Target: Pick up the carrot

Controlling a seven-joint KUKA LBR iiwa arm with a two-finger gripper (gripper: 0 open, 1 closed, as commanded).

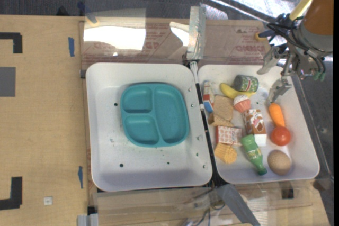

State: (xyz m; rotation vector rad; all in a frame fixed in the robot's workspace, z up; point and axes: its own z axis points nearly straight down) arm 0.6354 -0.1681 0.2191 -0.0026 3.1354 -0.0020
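Nearest you, along the front rim of the right bin [310,169], sit a smooth tan egg-shaped piece [279,161] and a glossy green bottle [253,152] with a white label, lying tilted. Just behind them you see a round red tomato [280,136] and, touching its far side, the carrot [276,114]: a short, blunt orange cone of matte plastic, lying near the bin's right wall. Your gripper [279,87] hangs just beyond the carrot's far end, its metal fingers apart and nothing between them. The grey arm above it is cut off by the frame's top right corner, so you see little beyond the orange band.

The rest of that bin is crowded with toy food: a waffle-patterned yellow cracker [226,153], a red-and-white printed box [228,135], a tan slice of bread [223,109], a brown-and-white carton [255,121], a pink-topped cone [242,104], a curved yellow banana [230,91] and a green can [246,83] on its side. A small bottle-like item against the left wall is too small to name.

The left bin [100,129] holds a teal plastic plate [154,114] with three compartments and rounded corners. Both bins are shallow, white and speckled with small dark holes. Clear plastic sheeting behind them glares, blurring the printed cardboard underneath.
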